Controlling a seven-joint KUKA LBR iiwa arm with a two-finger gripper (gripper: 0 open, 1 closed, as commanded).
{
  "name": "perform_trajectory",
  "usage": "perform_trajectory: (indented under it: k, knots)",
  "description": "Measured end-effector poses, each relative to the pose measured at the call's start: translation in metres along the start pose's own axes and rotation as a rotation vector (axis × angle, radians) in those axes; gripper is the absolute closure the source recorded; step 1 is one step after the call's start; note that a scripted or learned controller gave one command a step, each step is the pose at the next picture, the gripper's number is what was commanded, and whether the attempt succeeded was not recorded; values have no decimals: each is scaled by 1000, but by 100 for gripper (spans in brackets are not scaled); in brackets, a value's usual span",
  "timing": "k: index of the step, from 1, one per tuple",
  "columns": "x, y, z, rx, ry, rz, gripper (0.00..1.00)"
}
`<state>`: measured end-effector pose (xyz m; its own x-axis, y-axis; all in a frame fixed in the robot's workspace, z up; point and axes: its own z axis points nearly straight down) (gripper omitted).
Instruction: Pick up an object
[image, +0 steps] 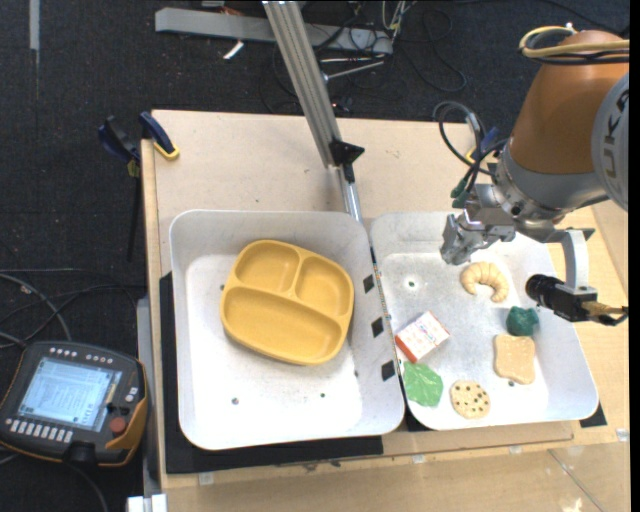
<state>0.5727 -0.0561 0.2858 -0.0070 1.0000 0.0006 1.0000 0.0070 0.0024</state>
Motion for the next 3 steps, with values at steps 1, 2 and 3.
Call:
perform_trajectory:
  k: [1, 2, 3]
  knots:
    - [37, 25, 8, 0, -2, 1, 100]
    - [82, 52, 34, 2, 0, 0, 100]
    - [131, 69, 55, 2, 0, 0, 100]
